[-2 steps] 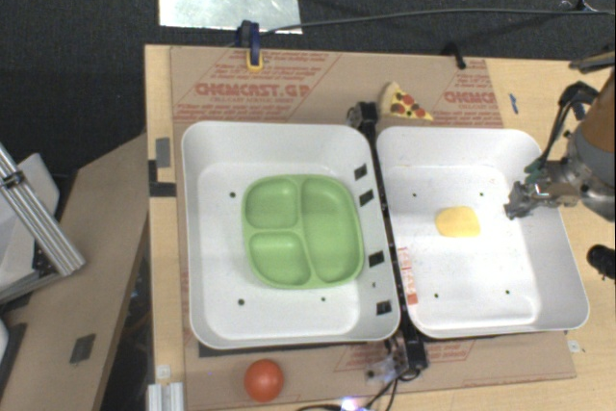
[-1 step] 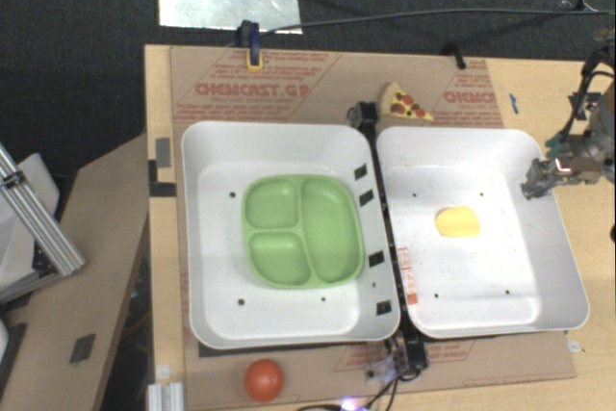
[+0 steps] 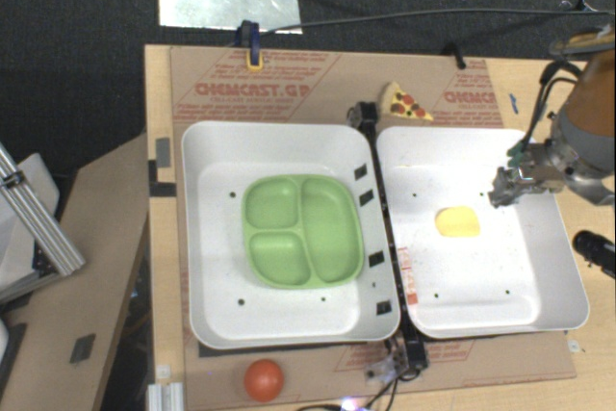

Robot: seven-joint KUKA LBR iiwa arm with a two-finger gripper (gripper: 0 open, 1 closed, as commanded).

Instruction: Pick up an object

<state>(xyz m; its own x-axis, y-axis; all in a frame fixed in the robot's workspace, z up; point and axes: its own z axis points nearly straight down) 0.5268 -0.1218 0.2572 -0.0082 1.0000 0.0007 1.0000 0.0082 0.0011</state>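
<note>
A small yellow object (image 3: pixel 457 222) lies on the floor of the right white bin (image 3: pixel 539 303), near its middle. My gripper (image 3: pixel 507 189) hangs over the right part of that bin, a short way right of and above the yellow object, not touching it. The grey arm with its orange band comes in from the right edge. Nothing shows between the fingers.
A green divided plate (image 3: pixel 301 230) lies in the left white bin (image 3: pixel 207 207). A pizza-slice toy (image 3: pixel 405 103) rests on the board behind the bins. A red ball (image 3: pixel 263 379) sits in front of the left bin. Cables cross the back.
</note>
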